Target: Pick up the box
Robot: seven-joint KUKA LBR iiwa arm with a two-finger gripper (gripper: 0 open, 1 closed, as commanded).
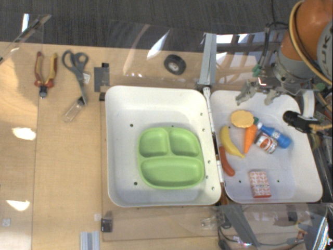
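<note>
So, box point(259, 184): I see it lying flat near the front edge of the right bin point(307, 184), apart from the other items, so its sides look open for a grasp.
Gripper point(260, 87): it hangs over the bin's far edge, well away from the box.
Jaws: I cannot tell their state.
Left bin point(122, 139): it carries the green tray point(170, 158).

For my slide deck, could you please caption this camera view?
KUKA arm's gripper poised over the right bin's far edge; small patterned box lies untouched near toy food; green divided plate in left bin.
</note>
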